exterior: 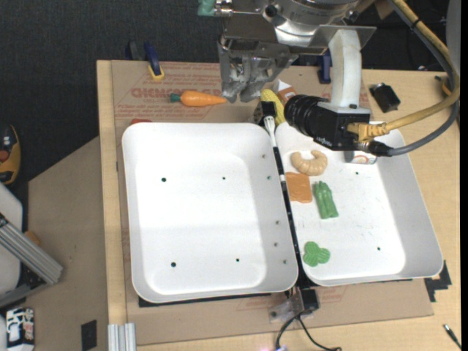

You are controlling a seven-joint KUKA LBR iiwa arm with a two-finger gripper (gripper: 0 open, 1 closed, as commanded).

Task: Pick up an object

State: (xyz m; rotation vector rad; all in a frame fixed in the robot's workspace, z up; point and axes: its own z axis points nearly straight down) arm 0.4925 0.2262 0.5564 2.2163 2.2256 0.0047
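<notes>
My gripper [245, 85] hangs above the back edge of the bench, just behind the seam between the two bins. An orange carrot with a green top [200, 99] lies on the cardboard behind the left bin [146, 196], its tip right beside the gripper's left side. I cannot tell whether it is touched. In the right bin [395, 218] lie a tan curved pastry [310, 161], an orange block [298, 187], a green ridged piece [325, 200] and a green leafy piece [316, 254]. A yellow item [271, 98] peeks out below the gripper.
A black cylinder [316, 119] on the arm overhangs the right bin's back left corner, with cables running off to the right. A blue and yellow clamp [153, 62] sits at the back left of the cardboard. A small black block [384, 96] lies at the back right.
</notes>
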